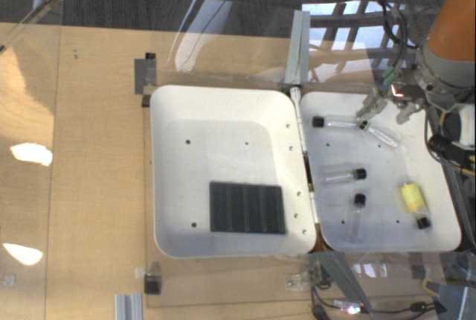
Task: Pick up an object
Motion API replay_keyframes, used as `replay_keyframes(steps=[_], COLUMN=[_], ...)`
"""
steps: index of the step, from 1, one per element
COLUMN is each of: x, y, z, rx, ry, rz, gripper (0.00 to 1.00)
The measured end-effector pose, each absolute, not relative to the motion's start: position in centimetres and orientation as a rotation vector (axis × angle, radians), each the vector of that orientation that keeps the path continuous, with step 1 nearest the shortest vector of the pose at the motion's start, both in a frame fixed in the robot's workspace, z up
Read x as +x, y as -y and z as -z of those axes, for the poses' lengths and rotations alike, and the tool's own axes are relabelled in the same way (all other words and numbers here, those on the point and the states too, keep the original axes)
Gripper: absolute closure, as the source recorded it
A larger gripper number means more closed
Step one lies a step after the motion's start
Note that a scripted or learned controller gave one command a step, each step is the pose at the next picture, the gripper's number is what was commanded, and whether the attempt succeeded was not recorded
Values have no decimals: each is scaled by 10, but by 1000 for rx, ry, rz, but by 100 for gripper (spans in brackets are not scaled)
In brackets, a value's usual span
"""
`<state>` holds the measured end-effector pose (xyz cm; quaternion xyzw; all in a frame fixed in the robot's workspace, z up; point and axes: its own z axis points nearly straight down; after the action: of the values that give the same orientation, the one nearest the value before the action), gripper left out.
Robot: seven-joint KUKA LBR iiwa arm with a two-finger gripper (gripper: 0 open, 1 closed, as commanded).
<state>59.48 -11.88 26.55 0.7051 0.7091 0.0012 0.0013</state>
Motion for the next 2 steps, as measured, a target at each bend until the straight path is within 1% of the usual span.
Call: replay_keyframes(steps=[1,2], x=[522,512], y=[142,188], z=[-155,-91], rx=[2201,2171], ry=[-2239,-2249], rz=[-3,-15], gripper=[0,0])
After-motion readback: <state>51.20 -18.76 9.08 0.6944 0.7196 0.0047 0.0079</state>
